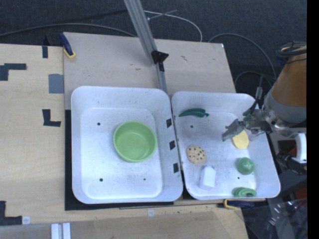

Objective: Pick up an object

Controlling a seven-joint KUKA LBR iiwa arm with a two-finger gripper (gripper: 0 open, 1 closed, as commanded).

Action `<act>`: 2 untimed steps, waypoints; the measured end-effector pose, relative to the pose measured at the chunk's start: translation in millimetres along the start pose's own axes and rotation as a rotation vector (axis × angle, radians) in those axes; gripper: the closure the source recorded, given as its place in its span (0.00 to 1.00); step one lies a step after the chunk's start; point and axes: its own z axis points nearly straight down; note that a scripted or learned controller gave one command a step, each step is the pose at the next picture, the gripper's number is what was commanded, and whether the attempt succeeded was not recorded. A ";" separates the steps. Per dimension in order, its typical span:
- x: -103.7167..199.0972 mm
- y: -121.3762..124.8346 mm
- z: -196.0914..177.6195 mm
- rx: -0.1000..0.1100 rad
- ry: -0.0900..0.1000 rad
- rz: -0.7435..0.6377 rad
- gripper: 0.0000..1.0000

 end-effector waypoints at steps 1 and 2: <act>-0.3 0.0 -0.1 0.000 0.000 0.000 0.00; -1.4 -9.4 60.8 0.007 0.001 0.002 0.00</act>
